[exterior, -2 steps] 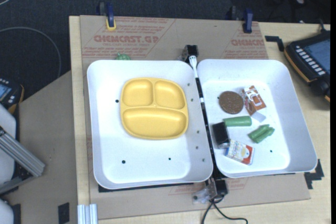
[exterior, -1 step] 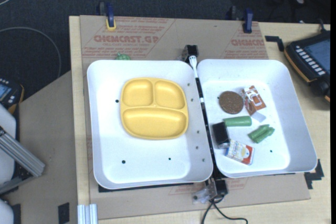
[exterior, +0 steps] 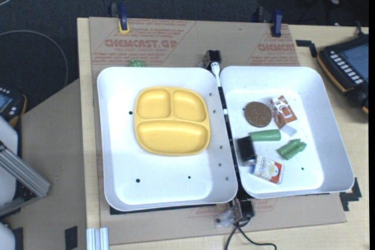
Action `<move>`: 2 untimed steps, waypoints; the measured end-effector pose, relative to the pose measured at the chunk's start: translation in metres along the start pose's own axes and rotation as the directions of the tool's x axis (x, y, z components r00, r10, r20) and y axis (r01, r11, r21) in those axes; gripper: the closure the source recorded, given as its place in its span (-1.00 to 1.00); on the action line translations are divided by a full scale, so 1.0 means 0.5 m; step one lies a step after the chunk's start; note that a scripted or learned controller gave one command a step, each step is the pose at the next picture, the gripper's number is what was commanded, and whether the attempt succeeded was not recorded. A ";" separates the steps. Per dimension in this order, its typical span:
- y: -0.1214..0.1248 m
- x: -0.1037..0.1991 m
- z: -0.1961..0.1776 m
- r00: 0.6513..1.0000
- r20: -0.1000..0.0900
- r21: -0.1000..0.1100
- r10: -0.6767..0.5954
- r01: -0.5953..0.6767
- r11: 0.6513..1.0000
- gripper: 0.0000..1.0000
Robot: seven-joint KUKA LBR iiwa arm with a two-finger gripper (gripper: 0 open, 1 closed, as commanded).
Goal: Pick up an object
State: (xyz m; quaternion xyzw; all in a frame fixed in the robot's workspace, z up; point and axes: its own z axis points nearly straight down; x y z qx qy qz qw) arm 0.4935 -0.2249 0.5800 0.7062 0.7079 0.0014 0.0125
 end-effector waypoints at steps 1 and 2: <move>0.002 -0.001 -0.022 1.000 0.004 -0.004 -0.001 0.001 1.000 1.00; 0.003 -0.001 -0.044 1.000 0.007 -0.009 -0.001 0.001 1.000 1.00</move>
